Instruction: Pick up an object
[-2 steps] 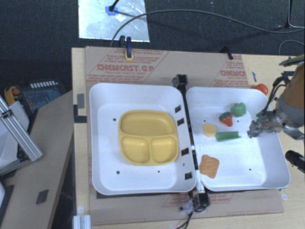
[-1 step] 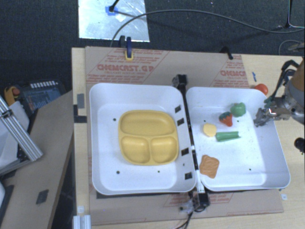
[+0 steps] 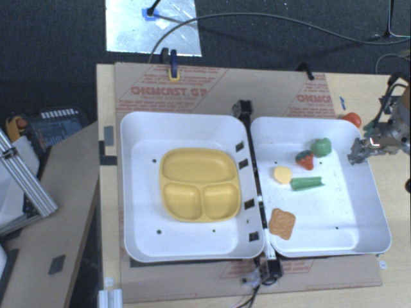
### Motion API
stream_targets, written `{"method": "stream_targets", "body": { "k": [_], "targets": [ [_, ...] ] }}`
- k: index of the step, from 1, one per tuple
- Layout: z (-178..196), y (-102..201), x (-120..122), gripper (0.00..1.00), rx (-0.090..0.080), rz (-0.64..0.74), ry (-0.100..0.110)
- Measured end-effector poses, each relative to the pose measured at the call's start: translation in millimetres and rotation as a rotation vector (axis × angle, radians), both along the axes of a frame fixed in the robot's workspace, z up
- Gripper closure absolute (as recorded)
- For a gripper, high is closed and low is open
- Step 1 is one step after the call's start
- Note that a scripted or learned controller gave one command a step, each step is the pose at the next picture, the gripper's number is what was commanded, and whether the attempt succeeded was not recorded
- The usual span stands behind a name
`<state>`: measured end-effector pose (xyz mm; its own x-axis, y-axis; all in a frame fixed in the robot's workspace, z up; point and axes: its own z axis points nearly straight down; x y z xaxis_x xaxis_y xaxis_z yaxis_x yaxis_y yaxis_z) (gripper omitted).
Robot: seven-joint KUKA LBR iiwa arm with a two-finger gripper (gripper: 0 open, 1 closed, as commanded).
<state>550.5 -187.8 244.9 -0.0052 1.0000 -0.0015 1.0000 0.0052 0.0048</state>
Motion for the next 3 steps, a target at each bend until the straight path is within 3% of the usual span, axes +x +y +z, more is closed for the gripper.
{"method": "stream_targets", "body": {
  "k": [2, 3],
  "targets": [
    [-18, 110, 16, 1.0, 0.003, 0.005, 0.003],
    [-9, 167, 9, 1.0, 0.004, 0.006, 0.003]
  ]
}}
